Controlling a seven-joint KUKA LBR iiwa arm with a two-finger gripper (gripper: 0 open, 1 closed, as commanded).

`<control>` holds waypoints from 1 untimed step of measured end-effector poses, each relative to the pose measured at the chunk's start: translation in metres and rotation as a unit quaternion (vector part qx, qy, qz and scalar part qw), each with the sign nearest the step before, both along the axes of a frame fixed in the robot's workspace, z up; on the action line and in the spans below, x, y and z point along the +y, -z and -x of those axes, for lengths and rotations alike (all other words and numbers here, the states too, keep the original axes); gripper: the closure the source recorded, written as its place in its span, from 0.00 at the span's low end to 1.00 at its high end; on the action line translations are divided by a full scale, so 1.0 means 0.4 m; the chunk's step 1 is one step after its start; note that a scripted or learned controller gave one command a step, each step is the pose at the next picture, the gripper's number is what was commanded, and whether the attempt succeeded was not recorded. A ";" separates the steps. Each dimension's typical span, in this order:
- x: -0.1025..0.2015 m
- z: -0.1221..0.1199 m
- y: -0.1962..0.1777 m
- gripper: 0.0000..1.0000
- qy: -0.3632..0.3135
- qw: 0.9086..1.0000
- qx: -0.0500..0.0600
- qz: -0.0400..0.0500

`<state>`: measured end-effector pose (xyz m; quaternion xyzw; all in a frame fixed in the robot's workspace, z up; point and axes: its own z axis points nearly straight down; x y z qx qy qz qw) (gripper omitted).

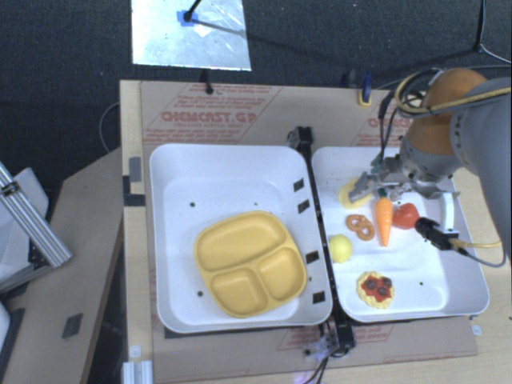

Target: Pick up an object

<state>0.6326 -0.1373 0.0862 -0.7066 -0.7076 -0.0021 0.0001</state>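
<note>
Crowded up at the right bin's (472, 290) far edge over the carrot (384, 220), tomato (406, 214) and banana (353, 193), claw (384, 179) state impossible to tell; likely to nudge neighbours aside or close on nothing.

Probably robotics lab: bench (240, 110) wrapped in Chemcast paper, aluminium framing (28, 218), loose cables (480, 22).

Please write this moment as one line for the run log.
gripper: over right bin, above carrot | nothing visibly held | yellow tray: left bin
</note>
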 end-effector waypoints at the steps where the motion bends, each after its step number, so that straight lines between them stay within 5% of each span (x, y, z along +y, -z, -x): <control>1: 0.001 -0.007 -0.036 1.00 -0.001 1.000 -0.005 0.001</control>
